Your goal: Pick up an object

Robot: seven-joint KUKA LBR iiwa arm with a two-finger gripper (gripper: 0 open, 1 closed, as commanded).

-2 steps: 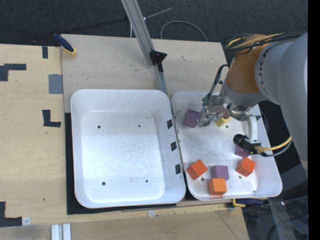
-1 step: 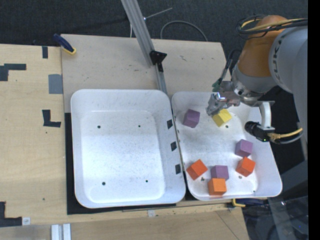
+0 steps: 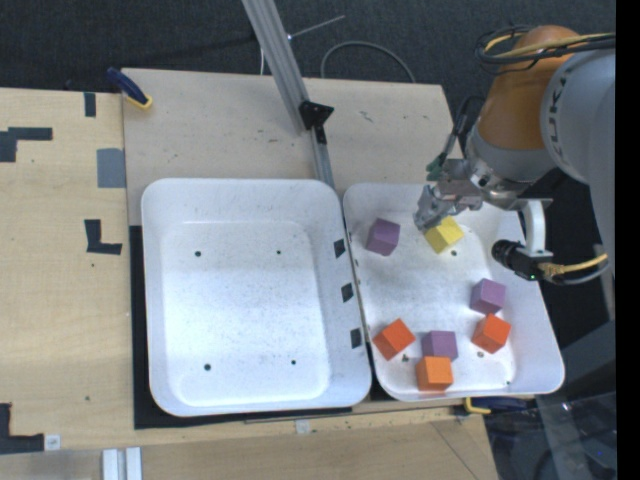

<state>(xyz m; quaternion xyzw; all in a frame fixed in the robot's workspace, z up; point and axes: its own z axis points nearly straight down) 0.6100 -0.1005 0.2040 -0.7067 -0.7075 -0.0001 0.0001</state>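
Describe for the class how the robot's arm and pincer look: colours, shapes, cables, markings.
The arm is bulky and rounded, grey with an orange band near the wrist and dark lettering on the grey shell. Thin yellow and black cables loop over the orange part. The pincer is a small grey metal assembly, too blurred for finer detail.

Even, diffuse overhead light; scene moderately bright, no hard glare. White bins (image 3: 245,193) read near-overexposed, w/ fine speckle still visible. Soft, short shadows under cubes, e.g. yellow cube (image 3: 445,235). Dark floor at top underexposed. Img slightly soft and grainy overall; arm (image 3: 560,88) at right edge mildly blurred.
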